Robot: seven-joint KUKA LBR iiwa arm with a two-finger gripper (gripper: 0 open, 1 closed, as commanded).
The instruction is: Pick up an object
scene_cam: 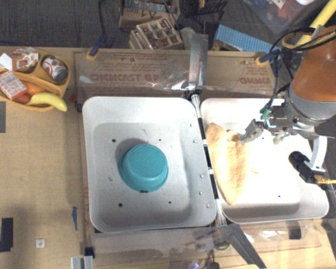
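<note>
The gripper (264, 129) hangs over the right bin (280, 206), toward its 12 o'clock side, with the orange-banded arm (319, 77) coming in from 3 o'clock. One thin finger reaches toward 9 o'clock and its tip lies at or just above the upper edge of a tan cloth (231, 164). Whether the gripper is wide or narrow I cannot tell; the second finger is lost against the wrist hardware, and nothing shows clearly between them.

The tan cloth lies flat along the 9 o'clock wall of the right bin, running from 11 o'clock down to 7 o'clock. In the left bin (101, 206) a teal bowl (144, 167) sits upside down, slightly toward 6 o'clock of centre, well apart from the gripper.

The cloth looks like the likelier target. The risk, as I judge it: it lies thin and flat, so the fingers may close on a mere fold or skate over it and rise with nothing. Being pressed against the bin wall, it leaves little room, and a finger could strike the rim between the bins. A partial pinch could also drag it and drop it.
</note>
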